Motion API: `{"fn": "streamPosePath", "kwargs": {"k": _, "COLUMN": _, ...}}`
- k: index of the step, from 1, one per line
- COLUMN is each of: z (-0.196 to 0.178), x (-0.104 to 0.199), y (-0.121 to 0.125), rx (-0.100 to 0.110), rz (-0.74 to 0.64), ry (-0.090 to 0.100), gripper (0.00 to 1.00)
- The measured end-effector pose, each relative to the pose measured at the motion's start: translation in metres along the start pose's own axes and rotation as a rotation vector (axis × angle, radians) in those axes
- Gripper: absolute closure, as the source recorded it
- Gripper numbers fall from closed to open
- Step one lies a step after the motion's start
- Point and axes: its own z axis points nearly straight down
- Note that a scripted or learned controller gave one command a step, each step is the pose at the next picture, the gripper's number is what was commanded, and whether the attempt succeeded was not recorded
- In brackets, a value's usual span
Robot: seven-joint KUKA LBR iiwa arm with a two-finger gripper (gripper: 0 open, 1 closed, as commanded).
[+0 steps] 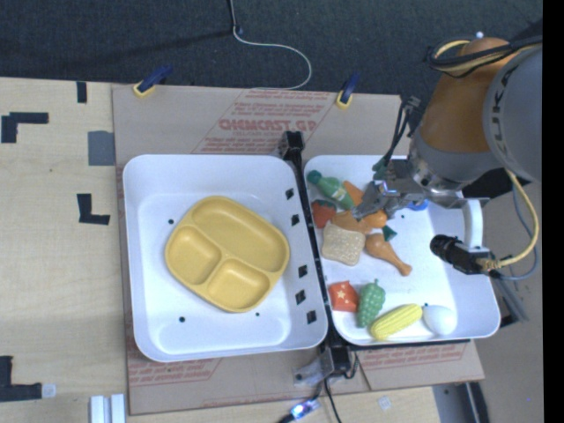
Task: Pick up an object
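Two shallow white plastic bins side by side on a cardboard-covered surface (264, 122). In the left bin (145, 263), a smooth yellow plate (226, 252), rounded at the corners, moulded into three compartments. In the right bin (471, 311), a scatter of glossy toy foods: a green bottle shape (328, 186) at the far left corner, a red piece (322, 213) just beside it, a speckled tan bread slice (343, 244) with squared edges, a brown drumstick (388, 252) tapering to a knob, a small red block (344, 297), a bumpy green vegetable (371, 301), a ribbed yellow corn cob (396, 321) and a smooth white egg (440, 319) along the near wall. Gripper (374, 201) low over the far part of the right bin, dark and metallic, amid orange pieces (370, 218), possibly carrots. Fingers lost against the clutter there: cannot tell whether spread or closed, nor whether anything sits between them. Above it, the grey arm with its rounded orange band (458, 95).
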Motion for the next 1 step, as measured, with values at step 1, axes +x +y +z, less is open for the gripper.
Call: {"fn": "streamPosePath", "kwargs": {"k": 1, "z": 0.0109, "x": 0.0284, "y": 0.0481, "rx": 0.000, "rz": 0.001, "ry": 0.000, "gripper": 1.00}}
